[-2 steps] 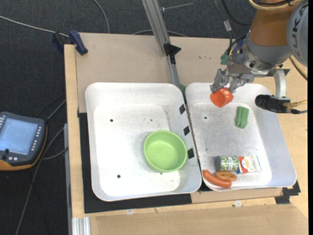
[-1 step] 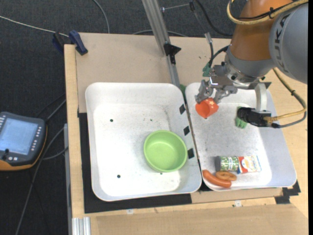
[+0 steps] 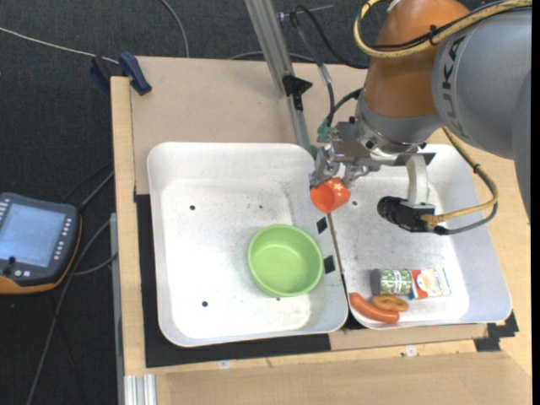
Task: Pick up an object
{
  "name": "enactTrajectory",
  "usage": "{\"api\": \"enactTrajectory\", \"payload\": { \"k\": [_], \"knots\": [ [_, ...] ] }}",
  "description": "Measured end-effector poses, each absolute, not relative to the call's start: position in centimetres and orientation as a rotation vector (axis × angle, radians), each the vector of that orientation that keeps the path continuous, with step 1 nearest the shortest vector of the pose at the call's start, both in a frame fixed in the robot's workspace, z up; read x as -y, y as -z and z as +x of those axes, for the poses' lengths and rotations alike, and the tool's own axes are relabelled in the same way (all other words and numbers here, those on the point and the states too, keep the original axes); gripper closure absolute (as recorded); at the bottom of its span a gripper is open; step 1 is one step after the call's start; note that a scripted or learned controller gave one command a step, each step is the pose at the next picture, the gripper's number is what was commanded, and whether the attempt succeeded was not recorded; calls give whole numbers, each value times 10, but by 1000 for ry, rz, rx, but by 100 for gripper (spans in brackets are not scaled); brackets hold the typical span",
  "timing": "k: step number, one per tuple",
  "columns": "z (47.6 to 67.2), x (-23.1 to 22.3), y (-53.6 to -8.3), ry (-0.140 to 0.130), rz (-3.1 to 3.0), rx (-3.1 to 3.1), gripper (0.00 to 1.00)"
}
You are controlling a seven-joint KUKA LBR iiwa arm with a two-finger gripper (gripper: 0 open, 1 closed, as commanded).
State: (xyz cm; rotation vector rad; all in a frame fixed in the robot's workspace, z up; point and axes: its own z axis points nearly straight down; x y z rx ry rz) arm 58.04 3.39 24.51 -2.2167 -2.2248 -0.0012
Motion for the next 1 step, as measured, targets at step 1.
{"api": "enactTrajectory", "payload": {
  "k": [1],
  "knots": [
    [540, -77, -239, 1, -2216, 2225, 100]
  ]
}}
